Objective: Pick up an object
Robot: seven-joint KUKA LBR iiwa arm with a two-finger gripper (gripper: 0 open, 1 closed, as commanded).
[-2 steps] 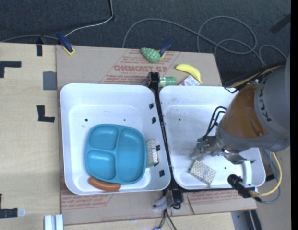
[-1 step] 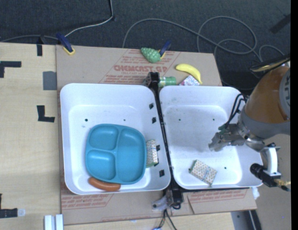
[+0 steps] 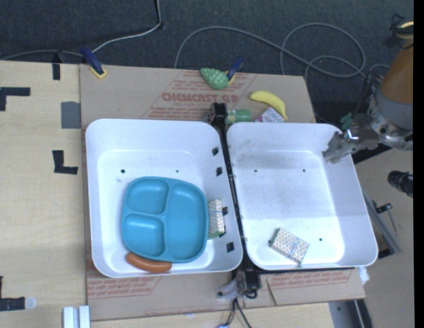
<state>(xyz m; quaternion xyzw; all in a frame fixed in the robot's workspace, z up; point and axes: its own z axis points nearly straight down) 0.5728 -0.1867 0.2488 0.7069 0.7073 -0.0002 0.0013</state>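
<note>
As far as counting went, there were two white bins side by side, the left bin (image 3: 102,183) and the right bin (image 3: 348,203), sitting on one sheet of cardboard (image 3: 177,101) with red print that read something like "CHEMCAST GP", the rest being too small to make out. The left bin held one blue divided plate (image 3: 164,219) with three compartments, one orange-brown sausage (image 3: 148,263) lying just beside the plate's near edge, and one small patterned packet (image 3: 216,217) wedged between the plate and the bin's right wall. The right bin held exactly one thing, a small flat box (image 3: 289,244) with a speckled, colourful pattern, tilted at an angle near the front wall, and no writing on it was legible. Behind the bins, on the cardboard, lay one yellow banana (image 3: 269,102), one green lumpy toy (image 3: 215,78) and one small pinkish packet (image 3: 270,117). The gripper (image 3: 336,149) hung over the right bin's far right corner, well apart from the box, and honestly I couldn't tell how wide it was.
</note>
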